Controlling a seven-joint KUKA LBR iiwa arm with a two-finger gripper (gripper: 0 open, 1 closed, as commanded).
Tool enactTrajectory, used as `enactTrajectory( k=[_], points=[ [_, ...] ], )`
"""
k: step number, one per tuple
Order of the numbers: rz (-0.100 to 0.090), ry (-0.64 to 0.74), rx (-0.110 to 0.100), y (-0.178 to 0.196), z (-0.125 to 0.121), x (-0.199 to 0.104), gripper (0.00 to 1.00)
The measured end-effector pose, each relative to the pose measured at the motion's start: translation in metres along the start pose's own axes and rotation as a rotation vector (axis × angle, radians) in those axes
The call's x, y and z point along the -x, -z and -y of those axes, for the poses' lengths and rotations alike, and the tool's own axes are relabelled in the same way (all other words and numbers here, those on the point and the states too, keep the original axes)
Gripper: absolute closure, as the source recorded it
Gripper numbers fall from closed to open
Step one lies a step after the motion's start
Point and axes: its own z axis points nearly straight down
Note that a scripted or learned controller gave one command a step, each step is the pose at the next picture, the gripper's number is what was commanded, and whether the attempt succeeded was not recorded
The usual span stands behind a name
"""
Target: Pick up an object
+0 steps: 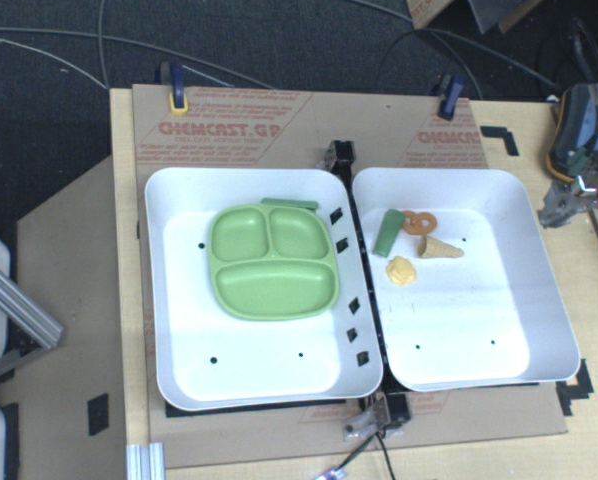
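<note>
L bin (179, 348): green tray (273, 262). R bin (499, 338): green block (389, 233), pretzel (418, 223), cone (442, 249), yellow lump (401, 270). Pincer (569, 203) at R edge; state can't tell.

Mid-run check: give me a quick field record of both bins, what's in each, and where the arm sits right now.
left bin: holds one green divided plate, three compartments, lying flat
right bin: holds four small items clustered near its upper left
green block: tilted, leftmost of the cluster
pretzel: just right of the green block
cone piece: below the pretzel, lying on its side
yellow piece: lowest of the cluster
arm: at the right edge, outside the right bin, over the bench
held object: none seen
</note>
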Motion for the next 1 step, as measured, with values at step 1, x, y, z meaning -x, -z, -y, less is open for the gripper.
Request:
enactTrajectory(
  k=[1],
  points=[
    [-0.005,0.005,-0.008,-0.0085,0.0108,-0.0621,1.0]
  ],
)
